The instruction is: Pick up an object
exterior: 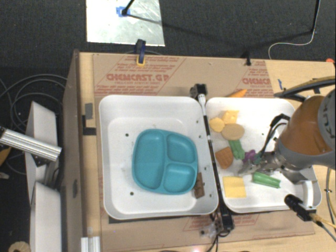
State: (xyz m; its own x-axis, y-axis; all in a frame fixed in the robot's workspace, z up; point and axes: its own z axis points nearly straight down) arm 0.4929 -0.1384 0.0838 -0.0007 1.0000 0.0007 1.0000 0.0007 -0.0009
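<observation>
Green pod (266, 180) lying flat in right bin (262, 109), long axis left-right, claw (251, 165) just left, grip state unclear

Food pieces (231, 132) are crowding the right bin's (273, 109) left half; its far right corner is lying open. A blue tray (164, 161) is occupying the left bin's (115, 140) middle.

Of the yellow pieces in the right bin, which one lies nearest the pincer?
The flat yellow square at the bin's front, just left of the pincer. The other yellow pieces sit at the back of the right bin.
</observation>
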